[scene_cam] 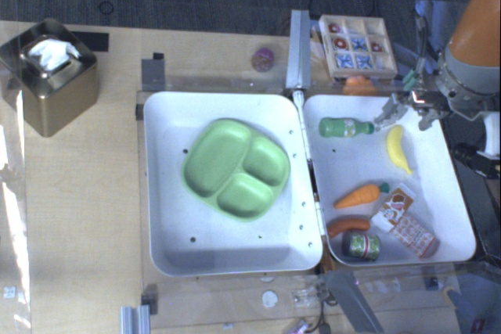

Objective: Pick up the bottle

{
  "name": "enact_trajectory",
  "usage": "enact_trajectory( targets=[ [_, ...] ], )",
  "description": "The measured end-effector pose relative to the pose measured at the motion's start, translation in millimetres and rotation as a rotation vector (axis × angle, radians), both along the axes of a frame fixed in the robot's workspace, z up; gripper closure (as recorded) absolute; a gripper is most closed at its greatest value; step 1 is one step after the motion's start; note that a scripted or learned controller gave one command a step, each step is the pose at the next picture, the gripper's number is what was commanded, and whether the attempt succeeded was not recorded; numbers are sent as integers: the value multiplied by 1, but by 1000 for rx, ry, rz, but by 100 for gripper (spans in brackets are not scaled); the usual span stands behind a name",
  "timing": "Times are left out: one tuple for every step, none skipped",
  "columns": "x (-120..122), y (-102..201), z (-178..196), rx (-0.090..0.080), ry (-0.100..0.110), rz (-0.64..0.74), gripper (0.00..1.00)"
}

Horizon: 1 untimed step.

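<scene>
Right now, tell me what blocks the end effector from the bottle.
Nothing visible does. The end effector sits at the cap end of the green bottle, which lies on its side in the right bin. The banana lies beside it, out of the way.

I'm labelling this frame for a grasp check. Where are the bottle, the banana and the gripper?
bottle [345, 127]: camera view, on the middle of its green body.
banana [398, 149]: camera view, on the middle of its yellow curve.
gripper [406, 113]: camera view, midway between its fingertips.
</scene>
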State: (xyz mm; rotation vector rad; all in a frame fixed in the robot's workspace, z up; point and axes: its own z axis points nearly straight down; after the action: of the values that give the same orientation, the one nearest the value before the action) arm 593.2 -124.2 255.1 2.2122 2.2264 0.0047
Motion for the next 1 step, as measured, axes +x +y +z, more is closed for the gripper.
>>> enact_trajectory(
  targets=[
    [0,0,0,0,0,0,0]
  ],
)
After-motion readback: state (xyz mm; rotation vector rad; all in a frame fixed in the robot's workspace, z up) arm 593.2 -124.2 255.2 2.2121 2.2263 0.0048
